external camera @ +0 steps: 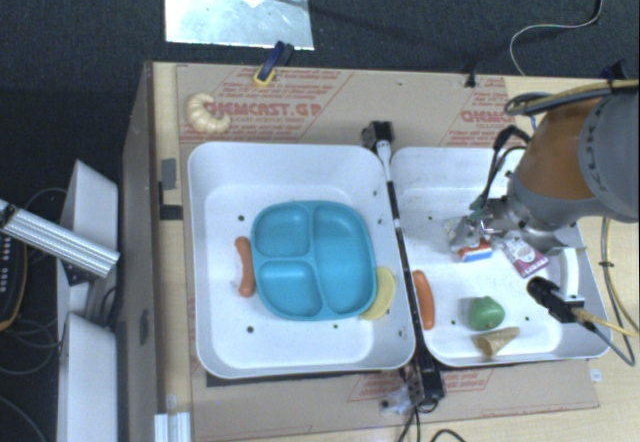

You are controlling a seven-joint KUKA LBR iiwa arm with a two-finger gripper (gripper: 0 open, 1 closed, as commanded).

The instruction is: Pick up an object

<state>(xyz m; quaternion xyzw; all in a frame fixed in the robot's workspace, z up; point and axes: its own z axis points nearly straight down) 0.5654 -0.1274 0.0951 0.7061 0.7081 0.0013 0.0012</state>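
Observation:
My gripper [468, 232] hangs low over the middle of the right bin [440, 175], reaching in from the right. Just below its tip lies a small red, white and blue item [478, 251], touching or nearly touching it; I cannot tell if it is held. A pink and white packet [522, 256] lies right of that. Further front are a green round object [486, 311] and a tan cone [497, 339]. An orange sausage [424, 297] lies along the bin's left wall.
The left bin [215, 230] holds a blue divided plate [310, 258], an orange sausage [243, 266] to its left and a yellow piece [383, 292] at its right edge. A pale curled object [204, 111] lies on the cardboard behind the bins.

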